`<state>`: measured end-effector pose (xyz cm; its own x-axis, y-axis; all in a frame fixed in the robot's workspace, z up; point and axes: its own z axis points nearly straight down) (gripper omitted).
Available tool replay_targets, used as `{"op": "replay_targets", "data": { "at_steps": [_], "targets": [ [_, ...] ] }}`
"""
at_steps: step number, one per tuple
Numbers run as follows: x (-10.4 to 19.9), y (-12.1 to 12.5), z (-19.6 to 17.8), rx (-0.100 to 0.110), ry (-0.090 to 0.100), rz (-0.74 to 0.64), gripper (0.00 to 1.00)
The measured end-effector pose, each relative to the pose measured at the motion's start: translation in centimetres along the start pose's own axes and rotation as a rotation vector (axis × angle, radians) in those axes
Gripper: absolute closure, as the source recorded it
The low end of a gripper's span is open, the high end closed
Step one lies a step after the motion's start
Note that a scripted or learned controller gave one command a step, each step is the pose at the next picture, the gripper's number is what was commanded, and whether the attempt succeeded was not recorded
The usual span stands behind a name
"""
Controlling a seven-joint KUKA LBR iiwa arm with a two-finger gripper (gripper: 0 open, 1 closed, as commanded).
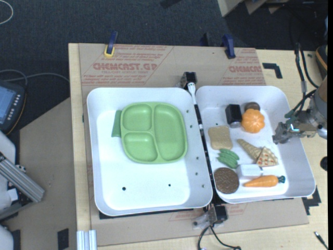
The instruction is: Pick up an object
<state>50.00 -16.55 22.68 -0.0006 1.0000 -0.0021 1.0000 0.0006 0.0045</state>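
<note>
1. The orange [253, 121] is the object I judge easiest to take; it sits in the right bin [299, 163], toward its far edge, touching a small black block [233, 113] on one side and a brown round thing [252, 107] behind it.
2. My gripper [285, 132] hangs at the right edge of this bin, a little above the rim, and nothing is between its tips. Whether they are open or closed I cannot tell, because they are small and blurred.
3. The objects lie crowded in the middle of the right bin: a tan slice [220, 137], green pods [228, 157], a cone [251, 149], a pizza wedge [267, 158], a dark cookie [227, 179] and a carrot [261, 180] along the near edge. I think they are scattered so on purpose, to give many targets.
4. The free floor is a strip by the right wall, just under me, so I can come down there and move inward to the orange.
5. The left bin [140, 191] holds a green divided plate [154, 132] near its far edge; its near half is bare.
</note>
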Motion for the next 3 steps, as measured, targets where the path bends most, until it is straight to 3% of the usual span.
{"op": "replay_targets", "data": {
  "at_steps": [1,3],
  "targets": [
    [3.0,3.7,0.9,0.001,0.002,-0.005,1.00],
    [9.2,12.1,-1.0,-0.002,0.002,-0.004,1.00]
  ]
}}
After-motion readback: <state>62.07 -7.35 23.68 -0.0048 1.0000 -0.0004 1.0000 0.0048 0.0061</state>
